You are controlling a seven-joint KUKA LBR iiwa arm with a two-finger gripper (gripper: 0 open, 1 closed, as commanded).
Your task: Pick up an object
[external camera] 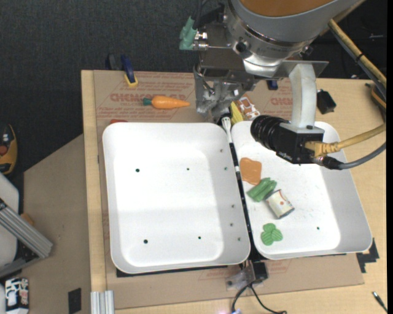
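The grey arm with its orange band (pixel 279 12) reaches in over the far edge of the worktop (pixel 98 153), and its tool (pixel 215 101) hangs above the back rim where the two shallow white bins meet. Whether the tool is apart or together cannot be told, since the metal parts there blur together in shadow; nothing can be made out held in it.

The left white bin (pixel 116 184) has only small dark dots on its floor. The right white bin (pixel 344 214) carries the loose things: an orange rounded piece (pixel 250 170) near its left wall, a green ridged piece (pixel 261 189) just below and touching it, a small grey and white block with a red mark (pixel 280 204) just beside that, and a green leafy piece (pixel 271 234) nearer the front.

A plastic orange carrot with a green top (pixel 166 102) lies on the brown board behind the left bin, left of the tool. A black cylindrical unit (pixel 282 140) sits over the right bin's back part.
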